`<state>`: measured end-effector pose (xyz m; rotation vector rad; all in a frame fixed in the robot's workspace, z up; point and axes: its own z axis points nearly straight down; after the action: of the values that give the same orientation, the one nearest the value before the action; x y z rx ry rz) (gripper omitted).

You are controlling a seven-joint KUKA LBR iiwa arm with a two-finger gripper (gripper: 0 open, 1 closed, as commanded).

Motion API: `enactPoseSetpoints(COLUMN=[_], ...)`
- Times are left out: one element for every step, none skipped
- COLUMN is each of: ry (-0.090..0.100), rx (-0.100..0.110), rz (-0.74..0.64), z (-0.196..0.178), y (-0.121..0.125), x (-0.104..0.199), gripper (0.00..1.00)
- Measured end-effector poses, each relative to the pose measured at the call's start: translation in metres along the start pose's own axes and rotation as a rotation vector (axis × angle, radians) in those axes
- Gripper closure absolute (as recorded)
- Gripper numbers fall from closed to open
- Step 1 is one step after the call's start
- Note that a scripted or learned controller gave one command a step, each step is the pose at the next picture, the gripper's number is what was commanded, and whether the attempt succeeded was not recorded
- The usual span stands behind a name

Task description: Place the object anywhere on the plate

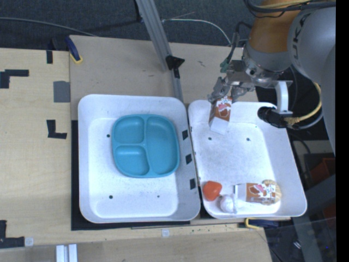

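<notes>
A teal plate (146, 145) with three compartments lies in the left bin (98, 201). My gripper (224, 94) hangs over the back left corner of the right bin (289, 162), shut on a small brown and white packet (221, 115) that dangles below its fingers, above the bin floor. The packet is to the right of the plate, across the divide between the bins.
At the right bin's front edge lie an orange-red piece (212, 189), a small white object (227, 203) and a brown and white packet (263, 192). A metal pole (158, 31) slants up behind the bins. Cables trail from the arm at right.
</notes>
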<state>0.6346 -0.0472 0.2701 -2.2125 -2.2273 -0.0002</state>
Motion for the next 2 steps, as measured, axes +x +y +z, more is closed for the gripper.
enactPoseSetpoints(ry=[0.0, -0.001], rx=[0.0, 0.0], rz=[0.001, 0.001], z=[0.006, 0.008], y=[0.006, 0.007], x=[0.053, 0.102], gripper=[1.0, 1.0])
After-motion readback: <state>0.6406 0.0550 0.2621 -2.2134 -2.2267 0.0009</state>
